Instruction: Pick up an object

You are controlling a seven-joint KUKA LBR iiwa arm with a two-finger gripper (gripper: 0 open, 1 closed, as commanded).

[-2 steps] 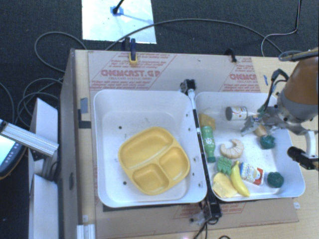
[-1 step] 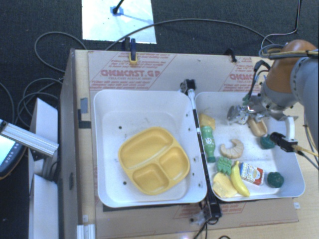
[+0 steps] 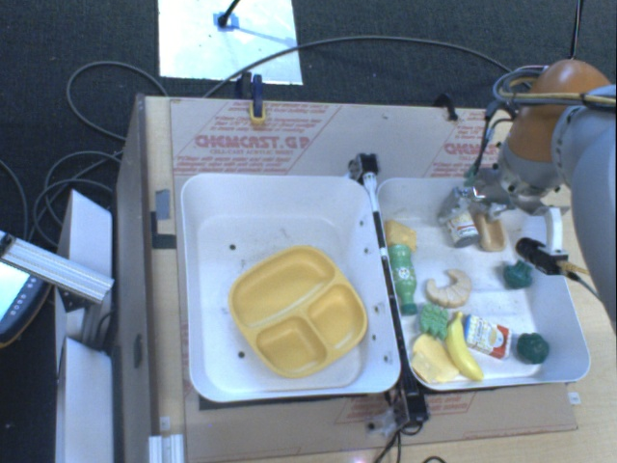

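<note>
Nearest my camera, along the front edge of the right bin (image 3: 569, 350), I count one yellow wedge (image 3: 433, 360), one banana (image 3: 464, 347), one small red and white packet (image 3: 487, 336) and one dark green broccoli piece (image 3: 531, 347) in the front right corner.

Going back to the left: I see two white bins on the bench. One yellow divided plate (image 3: 297, 309), with three compartments, lies in the left bin (image 3: 207, 258), toward its front edge. Nothing else sits on that plate as far as I can see.

Crossing the shared rim into the right bin, I count one green bottle (image 3: 402, 278) lying along the left edge, one pale yellow piece (image 3: 401, 234) just behind it, and one leafy green piece (image 3: 434, 320) by the wedge. One tan croissant (image 3: 449, 287) sits near the middle. A second dark green broccoli piece (image 3: 518, 275) lies by the right edge, making two of those.

Toward the back edge, one small can (image 3: 463, 227) with a red band and one brown piece (image 3: 490, 231) stand side by side.

My arm (image 3: 564, 133) reaches in from the right, orange band up, bent down over the back right corner. The gripper (image 3: 469, 201) hangs right over the can; I cannot tell how far the claw is open, nor whether it has hold of anything.
</note>
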